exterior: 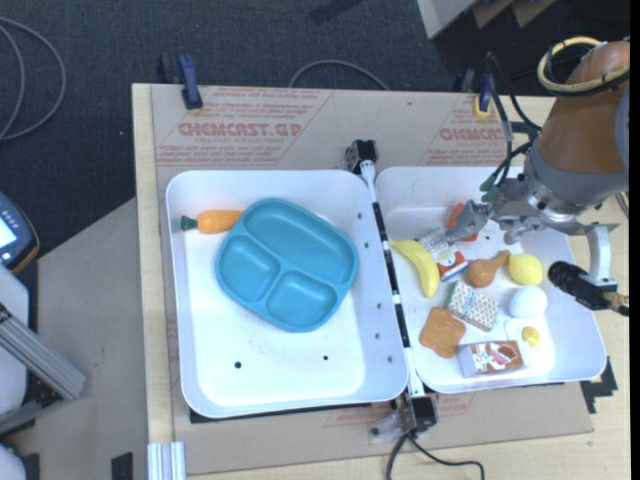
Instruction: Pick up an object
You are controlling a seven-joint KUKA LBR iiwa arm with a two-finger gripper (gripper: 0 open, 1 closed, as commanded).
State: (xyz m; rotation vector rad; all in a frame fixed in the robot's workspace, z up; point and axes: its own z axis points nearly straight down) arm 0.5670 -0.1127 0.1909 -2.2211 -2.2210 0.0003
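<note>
The right bin holds several toy foods: a yellow banana, a brown drumstick, a lemon, a white egg, a toast-coloured piece, a patterned packet and a red-and-white carton. My gripper hangs over the back of this bin, just behind the drumstick and above a red-and-white wrapper. A small red piece shows beside its tip. Whether anything is held cannot be made out.
The left bin carries a blue divided plate and an orange carrot at its back left. The bins meet at a hinged divider. A dark part juts over the right bin's right rim. Cables trail behind the bench.
</note>
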